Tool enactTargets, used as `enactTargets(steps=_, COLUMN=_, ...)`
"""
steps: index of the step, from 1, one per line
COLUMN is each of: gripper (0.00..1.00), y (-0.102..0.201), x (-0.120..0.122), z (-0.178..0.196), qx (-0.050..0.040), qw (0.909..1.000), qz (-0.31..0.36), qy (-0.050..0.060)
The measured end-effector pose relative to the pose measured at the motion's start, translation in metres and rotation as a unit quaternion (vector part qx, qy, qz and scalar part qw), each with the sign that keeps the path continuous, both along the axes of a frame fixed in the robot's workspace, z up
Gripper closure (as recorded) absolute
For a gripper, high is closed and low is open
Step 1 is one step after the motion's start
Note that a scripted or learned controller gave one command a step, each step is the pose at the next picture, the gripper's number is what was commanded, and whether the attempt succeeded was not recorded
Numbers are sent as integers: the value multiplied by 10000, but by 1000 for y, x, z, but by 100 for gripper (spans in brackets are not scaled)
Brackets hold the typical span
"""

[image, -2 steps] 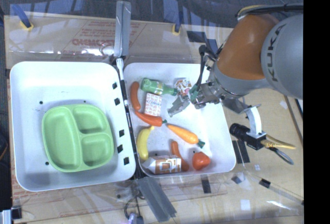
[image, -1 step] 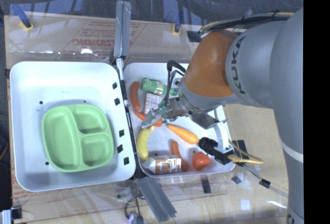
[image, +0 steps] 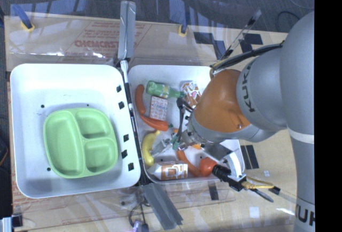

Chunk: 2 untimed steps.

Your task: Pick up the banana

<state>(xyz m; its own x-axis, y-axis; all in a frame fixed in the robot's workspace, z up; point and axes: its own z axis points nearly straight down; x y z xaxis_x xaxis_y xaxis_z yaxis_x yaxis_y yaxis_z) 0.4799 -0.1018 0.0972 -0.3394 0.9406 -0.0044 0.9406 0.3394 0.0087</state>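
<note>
Camera view, left to right: left white bin (image: 21, 118) holds a green divided plate (image: 81, 142), three compartments, sitting low in the bin. Grey divider bar (image: 126, 30) sticks up between the two bins. Right white bin (image: 160, 71) is cluttered. Banana (image: 148, 148) lies near the bin's left wall, lower half, roughly upright, yellow, with a red-orange sausage-like piece (image: 145, 110) above it. Green packet (image: 158, 89) and small checkered box (image: 158, 108) sit toward the top. Orange-labelled bottle (image: 171, 171) lies on its side at the bottom edge. Gripper (image: 179, 140) is down in the bin just right of the banana, under the orange wrist; can't tell finger state, nothing seen between them.
</note>
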Motion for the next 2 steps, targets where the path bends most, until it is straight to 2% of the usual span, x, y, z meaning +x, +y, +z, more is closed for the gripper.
enactTargets(steps=1, gripper=0, y=39, x=-3, z=95, qx=9, qw=9986, qz=-524, qy=54)
enactTargets(steps=2, gripper=0, y=105, x=-3, z=94, qx=9, qw=10000, qz=29, qy=67)
